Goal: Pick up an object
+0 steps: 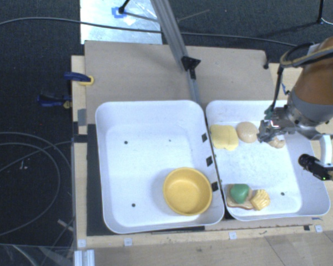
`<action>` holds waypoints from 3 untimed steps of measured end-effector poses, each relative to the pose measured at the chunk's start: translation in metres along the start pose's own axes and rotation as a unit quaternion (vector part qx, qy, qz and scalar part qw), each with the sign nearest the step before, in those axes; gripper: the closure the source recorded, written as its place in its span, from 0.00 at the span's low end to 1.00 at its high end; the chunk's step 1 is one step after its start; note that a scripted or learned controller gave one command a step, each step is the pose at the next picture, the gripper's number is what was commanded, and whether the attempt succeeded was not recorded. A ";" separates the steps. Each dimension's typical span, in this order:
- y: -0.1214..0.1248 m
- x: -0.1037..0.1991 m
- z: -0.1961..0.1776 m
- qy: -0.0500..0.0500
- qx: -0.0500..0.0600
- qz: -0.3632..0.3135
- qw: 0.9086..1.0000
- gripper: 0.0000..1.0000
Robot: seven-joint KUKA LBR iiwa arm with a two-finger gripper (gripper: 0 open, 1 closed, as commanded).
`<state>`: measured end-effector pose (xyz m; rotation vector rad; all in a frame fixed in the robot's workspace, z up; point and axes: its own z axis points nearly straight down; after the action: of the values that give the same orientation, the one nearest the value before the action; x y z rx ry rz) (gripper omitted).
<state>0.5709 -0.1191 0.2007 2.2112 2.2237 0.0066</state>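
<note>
My gripper (270,131) hangs low over the back right part of the right bin (288,187), reaching in from the right. A small tan object (277,143) lies right under its tip, partly hidden by it. Just left of the gripper sits a round beige object (246,132), and beside that a pale yellow soft piece (224,137). At the bin's front left lie a green object (240,192) and a yellow ridged piece (260,199) on a tan slab.
The left bin (139,148) holds a yellow bowl (187,190) near its front right corner. A grey pole (172,32) slants down to the bench behind the bins. Blue and yellow clamps (77,78) grip the bench's left edge.
</note>
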 end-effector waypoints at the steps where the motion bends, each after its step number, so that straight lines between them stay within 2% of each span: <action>1: 0.001 0.000 -0.065 0.000 -0.001 0.000 1.000 1.00; 2: 0.015 0.053 -0.056 0.001 0.002 -0.002 1.000 1.00; 3: 0.018 0.108 -0.041 0.001 0.003 -0.002 1.000 1.00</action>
<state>0.5878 -0.0109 0.2422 2.2112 2.2322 0.0017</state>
